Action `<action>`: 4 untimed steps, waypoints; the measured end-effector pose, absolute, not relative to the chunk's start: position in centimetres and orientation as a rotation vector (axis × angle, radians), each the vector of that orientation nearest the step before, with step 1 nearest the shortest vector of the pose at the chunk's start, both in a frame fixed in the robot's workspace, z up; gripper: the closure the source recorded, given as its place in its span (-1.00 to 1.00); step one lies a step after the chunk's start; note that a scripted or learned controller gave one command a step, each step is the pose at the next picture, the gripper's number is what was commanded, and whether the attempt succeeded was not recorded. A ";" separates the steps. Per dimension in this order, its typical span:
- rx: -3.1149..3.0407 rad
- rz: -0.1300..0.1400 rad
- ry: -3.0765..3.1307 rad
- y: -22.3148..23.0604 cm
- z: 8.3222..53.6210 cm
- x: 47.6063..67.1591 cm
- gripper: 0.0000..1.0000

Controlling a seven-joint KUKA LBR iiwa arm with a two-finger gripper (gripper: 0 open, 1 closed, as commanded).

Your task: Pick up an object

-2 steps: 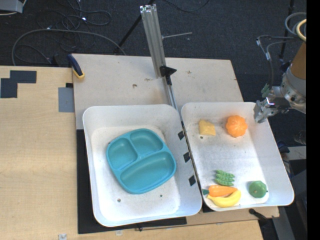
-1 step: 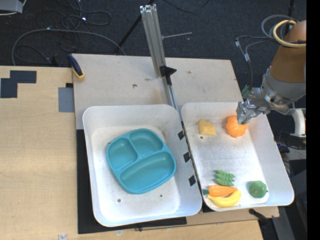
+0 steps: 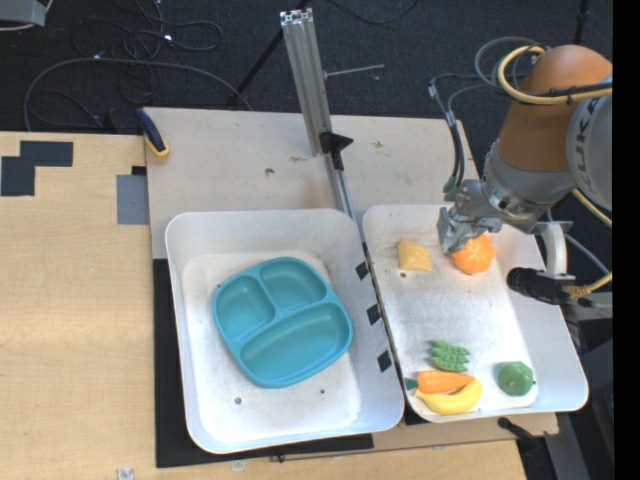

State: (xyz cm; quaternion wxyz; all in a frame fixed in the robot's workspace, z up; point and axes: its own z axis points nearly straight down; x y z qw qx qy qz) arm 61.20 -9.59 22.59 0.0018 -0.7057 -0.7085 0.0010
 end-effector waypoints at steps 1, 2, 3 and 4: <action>-2.214 0.003 -2.223 -4.2 21.6 60.9 1.00; -2.214 0.004 -2.223 0.7 20.8 61.0 1.00; -2.213 0.005 -2.223 5.8 20.8 60.4 1.00; -2.215 -0.001 -2.225 10.8 21.8 62.1 1.00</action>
